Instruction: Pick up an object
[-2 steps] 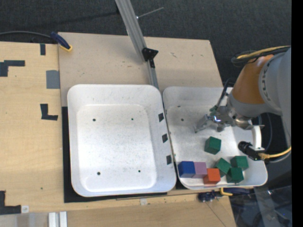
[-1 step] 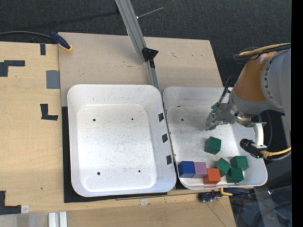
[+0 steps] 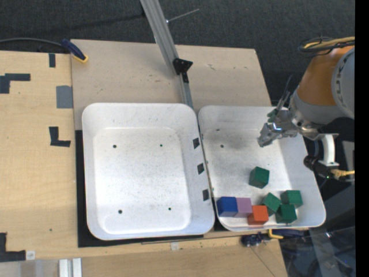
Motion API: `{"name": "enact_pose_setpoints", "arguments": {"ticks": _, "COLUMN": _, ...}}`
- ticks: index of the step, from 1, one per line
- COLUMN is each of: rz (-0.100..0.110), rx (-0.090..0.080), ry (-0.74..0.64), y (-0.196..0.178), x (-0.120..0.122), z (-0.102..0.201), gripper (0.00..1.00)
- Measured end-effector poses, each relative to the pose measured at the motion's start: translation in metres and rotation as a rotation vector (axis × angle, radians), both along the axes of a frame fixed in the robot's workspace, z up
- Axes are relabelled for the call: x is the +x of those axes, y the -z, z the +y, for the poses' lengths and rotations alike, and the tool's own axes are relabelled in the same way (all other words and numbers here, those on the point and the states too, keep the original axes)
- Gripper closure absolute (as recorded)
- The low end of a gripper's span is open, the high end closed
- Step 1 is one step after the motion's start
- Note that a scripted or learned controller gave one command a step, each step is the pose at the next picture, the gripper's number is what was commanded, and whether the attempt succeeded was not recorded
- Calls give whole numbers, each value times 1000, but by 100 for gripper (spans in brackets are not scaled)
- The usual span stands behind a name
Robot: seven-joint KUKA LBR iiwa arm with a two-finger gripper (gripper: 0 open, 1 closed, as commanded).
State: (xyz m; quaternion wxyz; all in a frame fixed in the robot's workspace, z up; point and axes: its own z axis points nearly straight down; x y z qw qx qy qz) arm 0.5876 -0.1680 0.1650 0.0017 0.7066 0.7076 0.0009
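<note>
Gripper (image 3: pixel 270 135) is seen hovering over the far part of the right bin (image 3: pixel 230 126), its tip pointing down toward the white floor; whether anything is clasped cannot be told at this size, and nothing is visibly carried beneath it.

Starting at the left, the left bin (image 3: pixel 92 154) is passed over, its speckled floor bearing no blocks. Then the right bin is reached, and the candidates are found gathered along its near edge. A blue cube (image 3: pixel 227 205) is met first, touching a lilac cube (image 3: pixel 244 205) just beside it, with an orange cube (image 3: pixel 259 213) pressed against that. Next a cluster of green cubes (image 3: pixel 281 204) is crowded into the near right corner.

One lone green cube (image 3: pixel 259 176) is noted apart from the rest, between the gripper and the cluster (the obvious pick, it would be judged).

These blocks are taken to be light, stiff and not fragile, with smooth flat faces that could slip a little. The lone cube would best be gripped across two opposite flat sides, squarely, since it sits slightly turned; the crowded ones leave little room for a clean approach.
</note>
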Motion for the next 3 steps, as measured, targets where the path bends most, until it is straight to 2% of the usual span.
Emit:
{"name": "enact_pose_setpoints", "arguments": {"ticks": 2, "rz": 0, "rx": 0, "ry": 0, "y": -78, "x": 2, "z": -1, "gripper": 100}}
{"name": "enact_pose_setpoints", "arguments": {"ticks": 3, "rz": 5, "rx": 2, "ry": -3, "y": -75, "x": 1, "z": 43, "gripper": 100}}
